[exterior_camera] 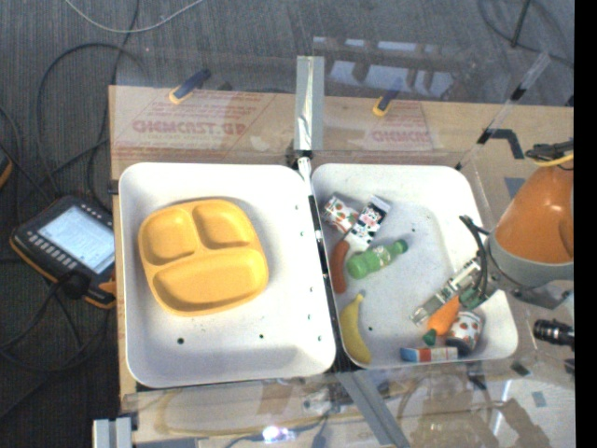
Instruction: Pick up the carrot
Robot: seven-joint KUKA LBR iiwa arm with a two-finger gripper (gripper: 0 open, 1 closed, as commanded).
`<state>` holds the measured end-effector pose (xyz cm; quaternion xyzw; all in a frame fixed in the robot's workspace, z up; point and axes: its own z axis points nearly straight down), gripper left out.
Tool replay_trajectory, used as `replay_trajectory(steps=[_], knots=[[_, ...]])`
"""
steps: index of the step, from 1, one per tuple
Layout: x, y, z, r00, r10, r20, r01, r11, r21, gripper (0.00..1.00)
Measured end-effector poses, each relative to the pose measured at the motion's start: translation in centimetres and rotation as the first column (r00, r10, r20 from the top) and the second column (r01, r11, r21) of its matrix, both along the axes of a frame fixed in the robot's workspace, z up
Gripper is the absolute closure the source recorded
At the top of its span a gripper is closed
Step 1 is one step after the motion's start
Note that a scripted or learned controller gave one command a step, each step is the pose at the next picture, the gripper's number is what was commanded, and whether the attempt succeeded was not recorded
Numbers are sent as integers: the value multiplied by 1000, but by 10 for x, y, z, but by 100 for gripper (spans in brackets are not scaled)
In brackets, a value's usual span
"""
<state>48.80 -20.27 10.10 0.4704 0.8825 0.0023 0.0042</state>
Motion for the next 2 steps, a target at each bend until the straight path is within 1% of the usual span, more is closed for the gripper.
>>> replay_trajectory(steps=[1,2], knots=[[11,-14,-12,981,-195,-8,195,981,10,0],[14,-14,-2,981,-193,3,193,981,5,100]])
